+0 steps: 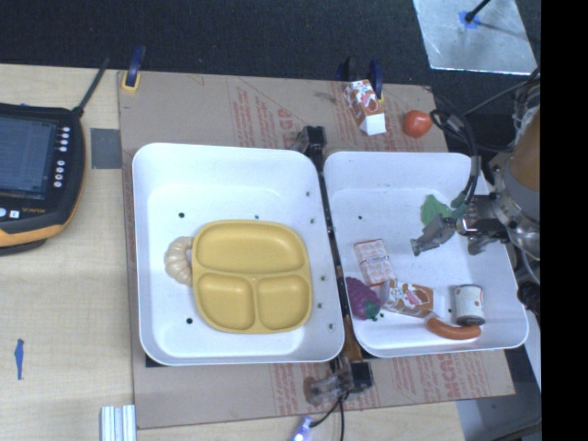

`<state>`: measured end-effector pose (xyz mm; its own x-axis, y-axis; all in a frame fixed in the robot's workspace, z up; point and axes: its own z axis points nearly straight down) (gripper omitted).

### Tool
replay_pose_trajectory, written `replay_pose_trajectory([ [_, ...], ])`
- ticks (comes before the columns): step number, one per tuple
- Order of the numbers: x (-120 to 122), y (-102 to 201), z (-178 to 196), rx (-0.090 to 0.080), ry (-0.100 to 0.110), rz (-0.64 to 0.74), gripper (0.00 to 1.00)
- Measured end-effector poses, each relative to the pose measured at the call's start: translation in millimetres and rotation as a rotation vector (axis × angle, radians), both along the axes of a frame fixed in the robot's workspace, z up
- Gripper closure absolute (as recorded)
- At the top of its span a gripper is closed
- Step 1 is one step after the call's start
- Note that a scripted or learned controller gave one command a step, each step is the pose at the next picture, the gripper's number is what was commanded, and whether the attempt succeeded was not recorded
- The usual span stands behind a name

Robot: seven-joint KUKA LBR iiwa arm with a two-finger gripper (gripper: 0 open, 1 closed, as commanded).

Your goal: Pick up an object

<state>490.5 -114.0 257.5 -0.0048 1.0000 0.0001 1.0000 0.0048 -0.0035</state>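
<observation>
The right bin [395, 175] holds several small items: a green leafy piece [434, 209], a pink and white packet [372, 260], a purple grape bunch [361, 295], a red and white wrapper [410, 298], a small can [469, 303] and an orange sausage [452, 329]. My gripper [430, 239] reaches in from the right and hangs low over the bin's middle. It is just below the green piece and to the right of the pink packet. Nothing can be seen held in it.
The left bin [165, 177] carries a yellow divided tray [251, 275] with a beige ridged item [176, 258] at its left side. Behind the bins lie a small carton [365, 106] and a red ball [417, 123]. A control pendant [32, 173] sits far left.
</observation>
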Motion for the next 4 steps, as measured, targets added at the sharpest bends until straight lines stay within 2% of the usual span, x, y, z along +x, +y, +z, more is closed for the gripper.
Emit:
replay_pose_trajectory([
  [1, 74, 27, -62, -0.002, 0.001, 0.001, 0.0],
  [2, 72, 20, -134, -0.001, 0.003, 0.0, 0.0],
  [3, 1, -2, -166, 0.0, 0.002, 0.001, 0.0],
  [4, 11, -86, -166, -0.001, -0.002, -0.002, 0.0],
])
